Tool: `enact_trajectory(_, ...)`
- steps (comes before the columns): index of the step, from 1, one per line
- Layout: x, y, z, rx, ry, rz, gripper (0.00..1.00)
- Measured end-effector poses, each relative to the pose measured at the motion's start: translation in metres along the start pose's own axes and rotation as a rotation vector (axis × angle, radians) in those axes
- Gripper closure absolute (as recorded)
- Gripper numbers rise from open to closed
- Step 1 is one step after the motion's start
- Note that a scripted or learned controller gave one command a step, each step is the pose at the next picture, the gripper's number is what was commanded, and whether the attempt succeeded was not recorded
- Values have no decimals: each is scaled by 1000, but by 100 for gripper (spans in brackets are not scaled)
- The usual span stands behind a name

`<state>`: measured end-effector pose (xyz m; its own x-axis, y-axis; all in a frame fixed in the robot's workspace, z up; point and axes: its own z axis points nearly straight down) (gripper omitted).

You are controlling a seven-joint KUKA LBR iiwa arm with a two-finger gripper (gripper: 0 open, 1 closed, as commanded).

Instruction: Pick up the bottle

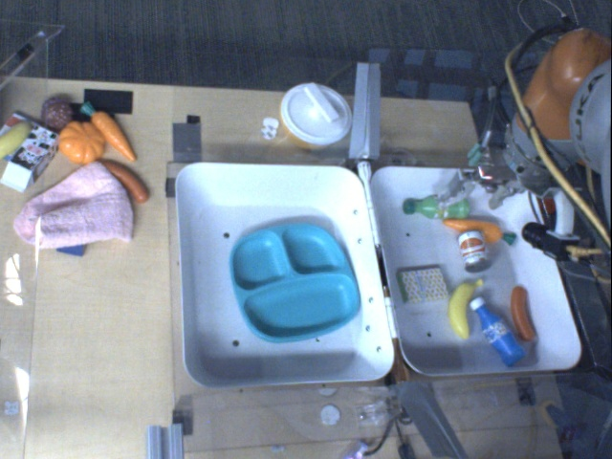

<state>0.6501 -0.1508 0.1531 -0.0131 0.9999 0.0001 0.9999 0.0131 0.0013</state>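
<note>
the jaws (475, 177) are seen at the upper edge of the right bin (564, 352), hanging from the grey arm (564, 94) with its orange band. whether the jaws are wide or narrow cannot be told, as the metal parts blur together there. just beside the jaws, on their left and slightly lower, a green bottle (435, 206) is lying on its side on the bin floor; it appears to touch or nearly touch the jaws, but nothing is seen held between them. directly below the jaws an orange carrot (473, 227) is laid, and under that a small red and white can (472, 250) is stood. farther below, a yellow banana (463, 307) and a blue bottle (497, 332) are found close together, with a sausage (522, 312) to their right and a small green sponge (423, 284) to their left. well to the left of the jaws the left bin (201, 256) is set, bearing a blue divided plate (295, 280). above the bins, up and left of the jaws, a white lid (316, 113) is placed on the worktop (96, 333). far to the left a pink cloth (76, 210) and an orange toy pumpkin (80, 142) are laid.
</note>
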Motion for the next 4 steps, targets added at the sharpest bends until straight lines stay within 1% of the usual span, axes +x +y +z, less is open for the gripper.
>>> enact_trajectory(1,30,20,63,-1,-5,-252,0)
enact_trajectory(2,43,18,66,5,-14,-324,0)
enact_trajectory(3,46,20,54,0,-13,-330,100)
enact_trajectory(4,81,10,5,-3,-6,-388,100)
